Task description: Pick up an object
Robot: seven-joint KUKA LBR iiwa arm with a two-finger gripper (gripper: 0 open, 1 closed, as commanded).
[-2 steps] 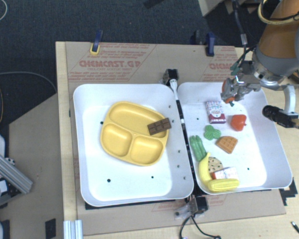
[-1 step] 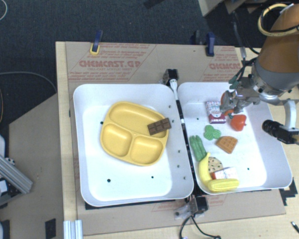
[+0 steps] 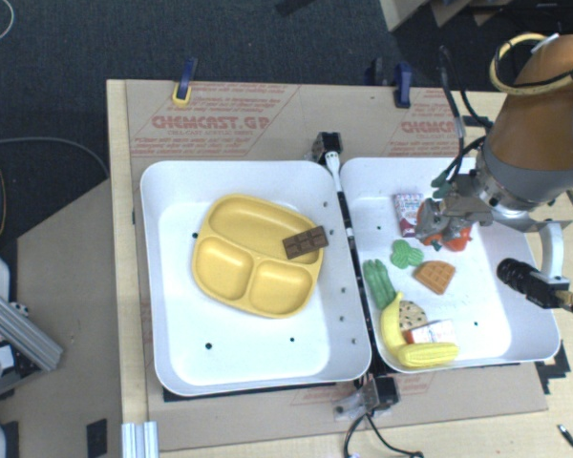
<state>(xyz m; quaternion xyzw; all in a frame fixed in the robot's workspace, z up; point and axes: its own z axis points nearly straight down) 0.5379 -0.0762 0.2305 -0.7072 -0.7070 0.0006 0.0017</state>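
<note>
My gripper (image 3: 441, 219) hangs low over the back part of the right bin (image 3: 525, 337). Right under it lies a red-orange object (image 3: 456, 239), partly hidden by the gripper body. To its left is a pink and white packet (image 3: 407, 208). Just in front lie a small green piece (image 3: 406, 253) and an orange waffle-like piece (image 3: 435, 276). Further forward are a long green vegetable (image 3: 377, 281), a yellow banana (image 3: 401, 340), a speckled cookie (image 3: 412, 314) and a small red and white box (image 3: 433, 332).
The left bin (image 3: 172, 256) holds a yellow divided plate (image 3: 239, 256) with a brown chocolate bar (image 3: 305, 243) on its right rim. A black cylinder (image 3: 527, 281) on the arm juts over the right bin's right side. A ridge (image 3: 344, 227) separates the bins.
</note>
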